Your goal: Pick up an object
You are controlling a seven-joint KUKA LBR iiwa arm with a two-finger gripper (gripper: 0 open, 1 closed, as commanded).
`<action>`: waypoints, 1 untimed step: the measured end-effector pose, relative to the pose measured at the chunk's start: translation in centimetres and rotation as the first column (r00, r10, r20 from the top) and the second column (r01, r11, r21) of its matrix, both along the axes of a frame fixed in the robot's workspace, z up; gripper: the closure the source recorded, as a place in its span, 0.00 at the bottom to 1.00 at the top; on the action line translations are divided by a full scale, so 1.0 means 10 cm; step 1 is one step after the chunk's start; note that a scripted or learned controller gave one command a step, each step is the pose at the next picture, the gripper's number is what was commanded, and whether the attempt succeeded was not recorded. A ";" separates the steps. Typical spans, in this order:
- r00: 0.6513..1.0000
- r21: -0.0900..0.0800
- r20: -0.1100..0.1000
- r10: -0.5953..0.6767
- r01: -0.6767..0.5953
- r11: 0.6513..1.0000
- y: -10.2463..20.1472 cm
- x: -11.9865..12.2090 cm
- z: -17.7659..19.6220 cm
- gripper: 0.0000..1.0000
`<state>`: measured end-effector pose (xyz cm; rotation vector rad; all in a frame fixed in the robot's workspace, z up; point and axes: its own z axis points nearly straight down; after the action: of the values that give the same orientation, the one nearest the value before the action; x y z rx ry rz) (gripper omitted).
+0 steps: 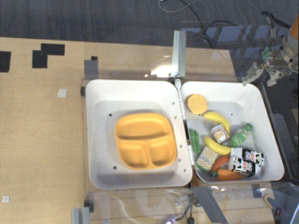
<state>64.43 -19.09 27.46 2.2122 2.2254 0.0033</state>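
My gripper [261, 76] hangs at the far right, just beyond the back right corner of the right bin [254, 97]. Its fingers are spread open with nothing between them. The right bin holds a round yellow waffle [196, 104], two bananas [217, 120] [216, 145], a small jar [219, 134], a green bottle [240, 136], a green pod [194, 141], a patterned carton [206, 160], a carrot [229, 174] and black-and-white cartons [247, 160]. All of these lie well below and to the left of the gripper.
A yellow divided plate [145, 140] lies in the left bin [100, 125]. A metal post [179, 55] stands at the back between the bins. A black cable [187, 6] runs across the dark floor behind the bench.
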 end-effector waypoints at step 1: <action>0.967 0.000 0.000 0.257 -0.257 0.967 0.46 0.12 -1.15 0.00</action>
<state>65.59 -14.47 16.00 1.9055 2.4926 0.0041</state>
